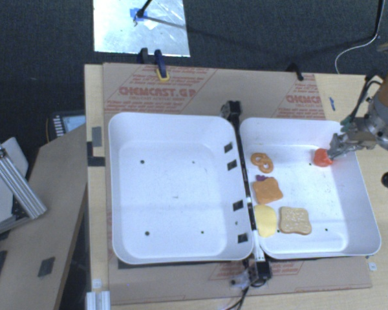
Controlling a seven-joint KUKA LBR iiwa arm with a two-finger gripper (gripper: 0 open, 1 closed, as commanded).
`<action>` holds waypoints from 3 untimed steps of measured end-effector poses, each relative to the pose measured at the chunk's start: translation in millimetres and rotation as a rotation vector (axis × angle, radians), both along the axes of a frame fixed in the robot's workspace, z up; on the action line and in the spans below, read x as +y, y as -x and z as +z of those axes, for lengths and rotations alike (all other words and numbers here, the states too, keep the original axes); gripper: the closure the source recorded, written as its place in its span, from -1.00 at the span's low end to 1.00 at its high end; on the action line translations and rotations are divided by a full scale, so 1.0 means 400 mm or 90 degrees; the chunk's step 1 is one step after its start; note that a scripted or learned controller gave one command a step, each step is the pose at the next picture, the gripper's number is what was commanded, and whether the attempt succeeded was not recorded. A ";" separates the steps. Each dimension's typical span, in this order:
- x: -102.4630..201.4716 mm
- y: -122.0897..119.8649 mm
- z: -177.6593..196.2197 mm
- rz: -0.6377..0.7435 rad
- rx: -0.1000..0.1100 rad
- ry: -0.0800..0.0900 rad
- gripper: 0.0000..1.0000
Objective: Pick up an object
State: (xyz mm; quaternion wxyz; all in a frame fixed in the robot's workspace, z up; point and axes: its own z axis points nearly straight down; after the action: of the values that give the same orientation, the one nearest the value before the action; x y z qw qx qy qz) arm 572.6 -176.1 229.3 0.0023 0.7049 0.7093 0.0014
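In the right bin (349, 237) lie a pretzel (262, 162), an orange-brown slab (268, 190), a yellow piece (266, 220) and a tan cracker (295, 220), all on the bin's left side. A small red-orange object (322, 157) sits near the bin's far right wall. My gripper (337, 148) reaches in from the right and hangs just beside and above that red object, its fingertips close to it. I cannot tell whether they touch it.
The left bin (174, 186) stands beside the right one, with black clips (236, 166) along the shared divider. Both rest on a cardboard sheet (181, 86). A shiny foil square (141, 17) lies beyond the bench, and a cable (359, 44) hangs at top right.
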 end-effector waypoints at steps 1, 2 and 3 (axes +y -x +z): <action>0.160 0.034 0.243 0.003 -0.005 -0.001 1.00; 0.420 0.173 0.245 0.005 0.002 -0.004 1.00; 0.524 0.213 0.421 0.002 -0.003 -0.003 1.00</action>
State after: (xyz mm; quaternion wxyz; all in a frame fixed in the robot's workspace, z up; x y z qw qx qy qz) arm 487.4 33.4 397.8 0.0025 0.7036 0.7105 0.0046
